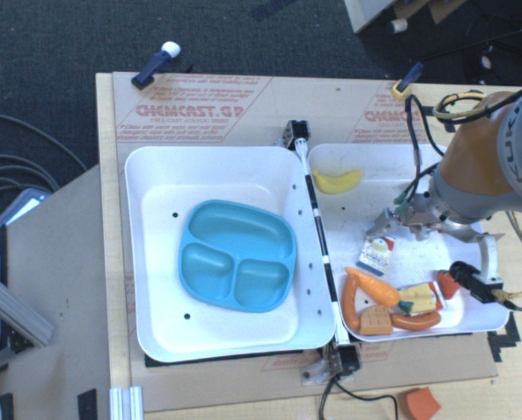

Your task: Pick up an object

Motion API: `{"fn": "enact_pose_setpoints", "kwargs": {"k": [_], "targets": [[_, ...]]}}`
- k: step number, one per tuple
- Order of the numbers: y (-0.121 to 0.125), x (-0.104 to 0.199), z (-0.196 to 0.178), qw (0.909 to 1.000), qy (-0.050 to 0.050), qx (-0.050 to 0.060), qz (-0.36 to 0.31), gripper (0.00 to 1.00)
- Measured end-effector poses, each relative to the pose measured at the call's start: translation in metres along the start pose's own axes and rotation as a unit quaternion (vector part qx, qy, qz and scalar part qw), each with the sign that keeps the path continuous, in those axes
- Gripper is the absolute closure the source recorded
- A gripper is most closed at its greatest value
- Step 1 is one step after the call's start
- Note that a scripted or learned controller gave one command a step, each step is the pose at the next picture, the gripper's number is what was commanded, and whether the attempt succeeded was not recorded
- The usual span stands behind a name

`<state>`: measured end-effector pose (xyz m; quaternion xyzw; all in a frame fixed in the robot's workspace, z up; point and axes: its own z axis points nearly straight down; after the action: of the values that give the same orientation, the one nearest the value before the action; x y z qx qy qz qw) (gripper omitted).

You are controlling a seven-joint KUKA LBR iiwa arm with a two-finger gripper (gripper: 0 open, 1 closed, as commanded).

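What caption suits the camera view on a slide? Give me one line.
KUKA arm's gripper lowered into the right bin above toy food, banana behind it, blue divided plate in the left bin.

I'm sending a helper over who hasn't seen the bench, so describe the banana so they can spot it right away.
Look in the right-hand white bin, at its far end by the central divider. The banana lies there alone, small, curved and plain yellow, apart from the orange and red toy food heaped at the near end.

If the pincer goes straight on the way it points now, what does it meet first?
The pincer points down-left, so it would probably meet the small white packet first, though depth is unclear from above.
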<state>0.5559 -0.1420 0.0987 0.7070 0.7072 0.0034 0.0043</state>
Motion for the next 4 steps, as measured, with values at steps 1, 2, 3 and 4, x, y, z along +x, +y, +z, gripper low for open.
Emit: {"fn": "enact_pose_setpoints", "kwargs": {"k": [1, 2, 3, 4], "targets": [[0.001, 0.0, -0.01, 1.0, 0.0, -0.001, 0.0, 1.0], [0.0, 0.0, -0.01, 1.0, 0.0, 0.0, 0.0, 0.0], [0.055, 0.051, 0.015, 1.0, 0.001, 0.006, -0.001, 0.0], [-0.011, 0.05, 0.014, 1.0, 0.001, 0.007, 0.0, 0.0]]}}
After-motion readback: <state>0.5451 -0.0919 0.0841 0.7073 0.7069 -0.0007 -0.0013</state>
